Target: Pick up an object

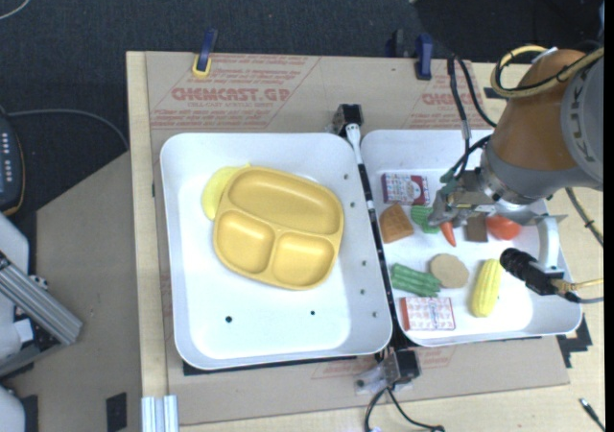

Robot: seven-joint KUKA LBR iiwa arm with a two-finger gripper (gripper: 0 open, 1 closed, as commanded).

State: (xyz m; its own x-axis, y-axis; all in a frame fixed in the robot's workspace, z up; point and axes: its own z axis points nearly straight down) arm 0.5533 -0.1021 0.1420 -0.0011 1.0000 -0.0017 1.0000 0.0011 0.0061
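Note:
My gripper (pixel 459 213) hangs low over the middle of the right bin (pixel 552 317), under the grey and orange arm (pixel 542 128). Just beneath it lie a small orange carrot (pixel 448 232) and a green piece (pixel 422 217); whether it touches either is hidden. A red tomato-like piece (pixel 504 227) lies to its right. A brown bread piece (pixel 395 223) and a red-and-white packet (pixel 405 188) lie to its left. Nearer the front are a green bean pod (pixel 414 278), a tan round piece (pixel 448 271), a yellow corn cob (pixel 485 287) and a second red packet (pixel 427 312).
The left bin (pixel 192 305) holds a yellow divided tray (pixel 278 227) on top of a yellow disc (pixel 215 192). A black cylindrical part (pixel 523 267) with a cable juts over the right bin's right side. Clamps stand at the bench's back edge.

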